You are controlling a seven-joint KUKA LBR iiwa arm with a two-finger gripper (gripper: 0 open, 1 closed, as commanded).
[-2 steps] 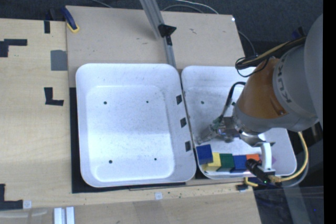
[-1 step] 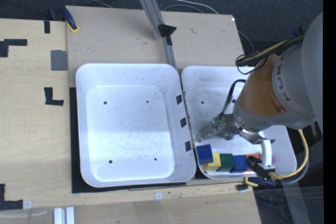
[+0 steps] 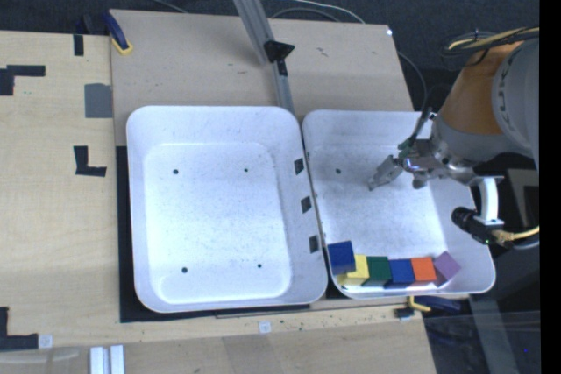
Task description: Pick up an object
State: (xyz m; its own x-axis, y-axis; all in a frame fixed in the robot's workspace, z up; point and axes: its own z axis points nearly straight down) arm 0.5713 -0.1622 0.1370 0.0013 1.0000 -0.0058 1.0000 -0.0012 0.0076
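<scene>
Where dark carpet begins, a wooden bench [image 3: 219, 57], two white bins [image 3: 149, 136].

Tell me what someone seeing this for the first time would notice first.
Probably the row of coloured blocks packed along the near edge of the right bin: blue, yellow, green, blue, orange and purple. Next, the grey arm with its orange band reaching in from the right, its claw over the middle of that bin, well apart from the blocks. A metal pole slants across the bench behind the bins.
</scene>
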